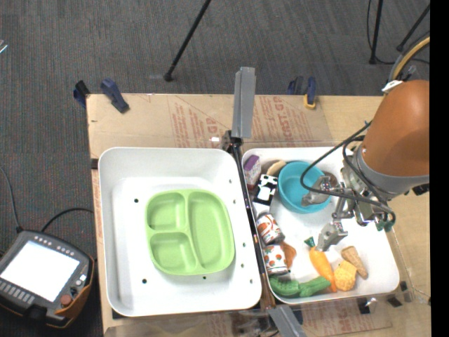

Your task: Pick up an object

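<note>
My gripper (349,227) hangs over the right bin (388,262), just above and to the right of an orange carrot (320,264). Its fingers (330,235) are spread open with nothing between them. Close around it lie a yellow-orange corn piece (344,276), a brown bread-like piece (355,260) and a green vegetable (303,287). A blue bowl (300,185) sits at the bin's back, partly under the wrist cables. Two small cans (269,228) (277,258) lie along the bin's left wall.
The left bin (119,188) holds a green divided plate (189,232). A black-and-white block (265,187), a purple item (252,166) and a beige item (276,166) crowd the right bin's back left corner. A tablet (38,272) lies on the floor at left.
</note>
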`<state>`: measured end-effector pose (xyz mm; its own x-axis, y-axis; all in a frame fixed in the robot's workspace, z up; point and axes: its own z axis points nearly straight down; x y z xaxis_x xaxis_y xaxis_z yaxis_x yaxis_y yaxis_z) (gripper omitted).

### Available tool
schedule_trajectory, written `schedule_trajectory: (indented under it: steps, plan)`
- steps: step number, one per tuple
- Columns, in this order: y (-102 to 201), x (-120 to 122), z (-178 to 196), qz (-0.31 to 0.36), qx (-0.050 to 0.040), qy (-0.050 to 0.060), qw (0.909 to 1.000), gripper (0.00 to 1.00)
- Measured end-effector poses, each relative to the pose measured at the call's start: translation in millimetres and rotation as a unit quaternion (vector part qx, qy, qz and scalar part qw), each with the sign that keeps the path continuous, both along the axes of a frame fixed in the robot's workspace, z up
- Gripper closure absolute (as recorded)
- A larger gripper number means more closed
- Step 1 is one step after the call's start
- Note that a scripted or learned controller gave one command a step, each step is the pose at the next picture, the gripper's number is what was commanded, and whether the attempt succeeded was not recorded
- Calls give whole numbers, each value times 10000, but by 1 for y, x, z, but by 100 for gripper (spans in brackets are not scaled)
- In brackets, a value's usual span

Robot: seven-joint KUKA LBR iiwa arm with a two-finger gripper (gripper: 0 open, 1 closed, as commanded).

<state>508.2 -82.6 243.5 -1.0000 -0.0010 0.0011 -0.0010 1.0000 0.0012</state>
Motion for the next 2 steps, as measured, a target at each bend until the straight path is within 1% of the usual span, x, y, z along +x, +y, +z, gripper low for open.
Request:
schedule_trajectory:
  steps: [1, 2]
  plan:
    - [0, -23, -135, -400, 9, 77, 9992, 0]
    - [-2, -29, -154, -61, -22, -63, 10000, 0]
